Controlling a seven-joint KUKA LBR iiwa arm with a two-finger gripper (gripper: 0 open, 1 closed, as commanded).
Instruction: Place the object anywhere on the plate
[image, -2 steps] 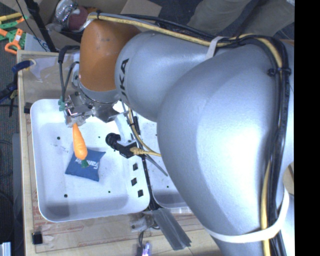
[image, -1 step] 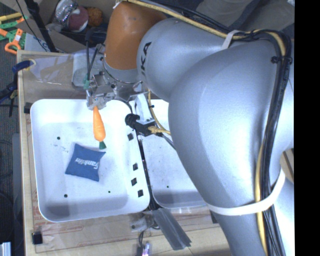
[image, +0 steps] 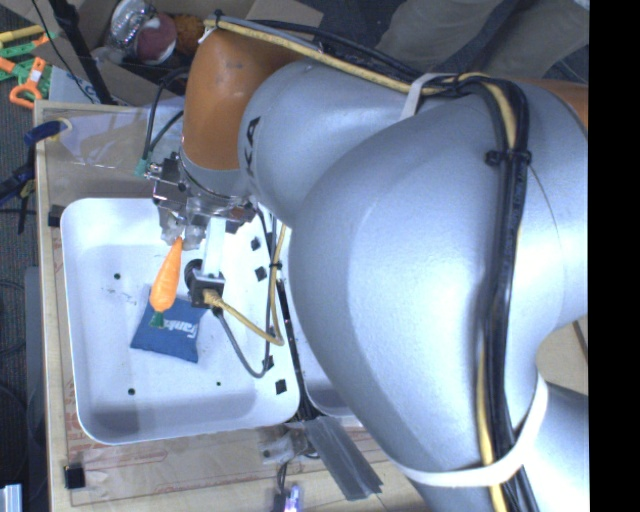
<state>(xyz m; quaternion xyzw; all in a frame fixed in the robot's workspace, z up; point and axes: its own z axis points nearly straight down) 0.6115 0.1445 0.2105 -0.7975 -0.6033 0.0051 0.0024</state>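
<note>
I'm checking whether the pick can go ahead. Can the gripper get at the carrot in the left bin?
Probably yes. The gripper sits right at the top end of the carrot, which lies across a blue packet in the white bin, with nothing covering it.

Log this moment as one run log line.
gripper: over left bin, pinching top of carrot | carrot: hanging, tip over blue bag | plate: unseen | placement: not yet done

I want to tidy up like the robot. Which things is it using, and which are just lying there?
For the job:
carrot, tip between the fingers
gripper

Just lying about:
blue packet under the carrot
white bin
orange and green toys off the bench
</note>
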